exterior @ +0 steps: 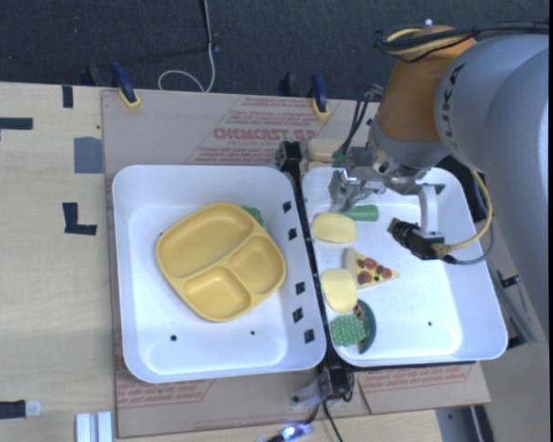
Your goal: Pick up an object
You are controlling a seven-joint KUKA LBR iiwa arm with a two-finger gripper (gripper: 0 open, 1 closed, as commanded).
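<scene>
My big grey arm (pixel 498 90) comes in from the right and bends down over the right bin (pixel 461 330). The orange band sits just above my wrist.

The left bin (pixel 138 339) holds a yellow tray (pixel 221 261) with three parts. A bit of something green peeks out from behind its top edge.

In the right bin there are small toy foods. A pale yellow lump (pixel 335 228) lies near the wall between the bins. A green piece (pixel 364 214) lies just beside it. Lower down is a pizza slice (pixel 373 271), then another yellow lump (pixel 339 290), then a green round thing (pixel 355 328).

My gripper (pixel 350 190) hangs right above the top yellow lump and the green piece. My fingers point down at them. I cannot tell if my fingers are open or shut, and I see nothing held between them.

I think the yellow lump is the one to take. It looks light and smooth, like plastic, so it may slip. It is round, so I should pinch it across its middle, not at its end. It lies close to the bin wall, so one finger may bump there.
</scene>
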